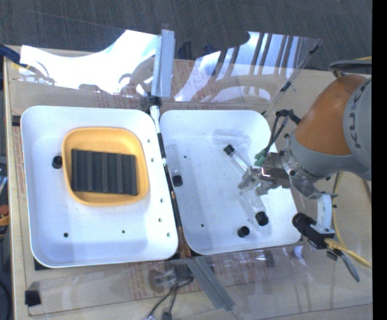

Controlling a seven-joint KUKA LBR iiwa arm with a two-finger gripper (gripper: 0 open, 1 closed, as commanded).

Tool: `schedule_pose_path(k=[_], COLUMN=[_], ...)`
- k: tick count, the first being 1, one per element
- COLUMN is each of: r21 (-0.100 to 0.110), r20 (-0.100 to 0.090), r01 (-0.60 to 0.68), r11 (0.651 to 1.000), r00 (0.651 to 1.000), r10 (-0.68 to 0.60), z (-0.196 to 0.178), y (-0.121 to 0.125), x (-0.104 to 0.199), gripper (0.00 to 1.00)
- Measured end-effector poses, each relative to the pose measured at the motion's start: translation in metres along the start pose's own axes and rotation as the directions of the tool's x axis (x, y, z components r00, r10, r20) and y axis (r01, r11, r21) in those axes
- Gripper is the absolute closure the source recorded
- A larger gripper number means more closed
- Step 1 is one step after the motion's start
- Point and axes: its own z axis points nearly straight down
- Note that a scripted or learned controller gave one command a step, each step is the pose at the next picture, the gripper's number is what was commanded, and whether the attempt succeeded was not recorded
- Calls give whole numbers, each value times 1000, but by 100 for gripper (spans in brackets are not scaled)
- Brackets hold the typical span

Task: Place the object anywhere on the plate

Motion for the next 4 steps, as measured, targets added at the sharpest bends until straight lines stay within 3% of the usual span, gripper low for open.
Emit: schedule_pose_path(k=[1, 2, 3, 4], r21=[-1, -1, -1, -1], r20=[1, 1, 1, 1], r01=[212, 419, 576, 576], r11=[977, 908, 818, 818], r00=[977, 908, 818, 818], r10=[-212, -419, -576, -576], z=[-1, -30, 7, 7], y=[11, 44, 101, 101], x=[17, 45, 65, 65], gripper=[100, 100, 100, 0])
